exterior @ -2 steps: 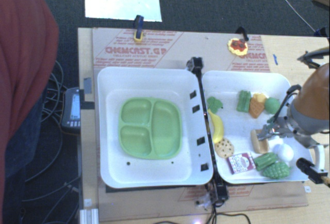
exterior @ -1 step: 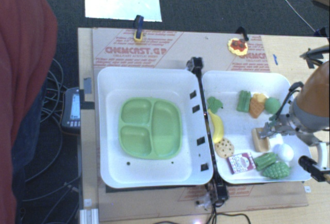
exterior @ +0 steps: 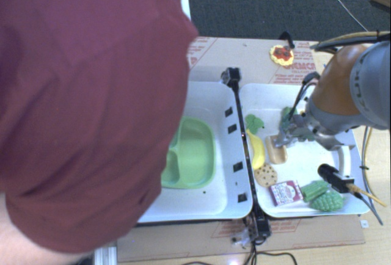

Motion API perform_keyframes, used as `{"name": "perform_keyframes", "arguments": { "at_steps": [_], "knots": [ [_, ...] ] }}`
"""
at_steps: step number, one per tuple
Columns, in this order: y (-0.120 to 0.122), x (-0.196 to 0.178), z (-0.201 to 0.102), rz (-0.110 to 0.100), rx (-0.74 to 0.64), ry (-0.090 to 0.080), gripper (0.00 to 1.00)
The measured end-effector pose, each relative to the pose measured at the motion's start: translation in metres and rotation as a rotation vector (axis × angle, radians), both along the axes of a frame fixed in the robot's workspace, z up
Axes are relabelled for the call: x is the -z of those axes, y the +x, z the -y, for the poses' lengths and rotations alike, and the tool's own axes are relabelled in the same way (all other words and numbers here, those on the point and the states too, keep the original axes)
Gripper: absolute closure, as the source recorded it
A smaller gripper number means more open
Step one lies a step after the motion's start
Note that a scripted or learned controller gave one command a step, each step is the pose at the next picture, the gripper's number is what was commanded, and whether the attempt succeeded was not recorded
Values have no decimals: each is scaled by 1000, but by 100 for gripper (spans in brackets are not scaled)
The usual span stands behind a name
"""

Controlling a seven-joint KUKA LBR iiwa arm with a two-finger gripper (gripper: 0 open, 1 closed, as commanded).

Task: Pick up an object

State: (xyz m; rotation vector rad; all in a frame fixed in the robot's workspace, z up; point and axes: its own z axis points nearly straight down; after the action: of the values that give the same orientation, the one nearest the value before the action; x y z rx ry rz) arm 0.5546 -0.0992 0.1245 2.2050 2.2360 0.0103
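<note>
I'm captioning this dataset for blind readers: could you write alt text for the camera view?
A grey and orange robot arm reaches from the right into the right-hand white bin, its gripper low beside a banana, a cookie and green toy food. The left bin holds a green dish, and a large dark red shape covers the picture's left side.

Yellow banana (exterior: 257,151), perhaps speckled cookie (exterior: 266,175)

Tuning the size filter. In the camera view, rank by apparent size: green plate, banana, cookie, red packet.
1. green plate, by far the largest.
2. banana, long and thin.
3. red packet and cookie: look about alike, so no ranking between them.
</note>
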Motion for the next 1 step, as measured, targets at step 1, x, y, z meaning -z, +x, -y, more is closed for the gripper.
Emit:
{"name": "perform_keyframes", "arguments": {
  "at_steps": [1],
  "knots": [
    [2, -54, 65, 1, 16, -8, 100]
  ]
}}
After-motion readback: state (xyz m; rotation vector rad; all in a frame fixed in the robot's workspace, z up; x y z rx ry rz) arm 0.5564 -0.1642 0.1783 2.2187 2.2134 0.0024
